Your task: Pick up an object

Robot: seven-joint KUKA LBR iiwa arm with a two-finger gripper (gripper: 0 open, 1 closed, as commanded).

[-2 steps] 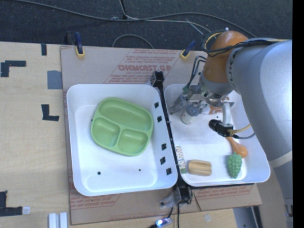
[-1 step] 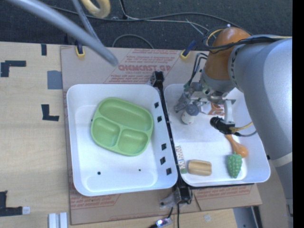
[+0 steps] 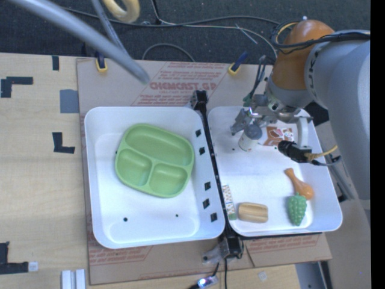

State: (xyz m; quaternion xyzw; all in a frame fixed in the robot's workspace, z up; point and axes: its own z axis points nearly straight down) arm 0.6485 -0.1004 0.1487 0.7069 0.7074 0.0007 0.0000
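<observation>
My gripper hangs over the back of the right bin, pointing down near the bin floor. A small red and white item lies just to its right, partly hidden by the wrist. Toward the front of the same bin lie a tan bread roll, a green bunch of grapes and an orange drumstick-shaped toy. A green sectioned plate rests in the left bin.
A black divider with clips runs between the two bins. A black cable end sticks out beside the wrist. Both bins sit on a cardboard sheet. A grey pole crosses the upper left.
</observation>
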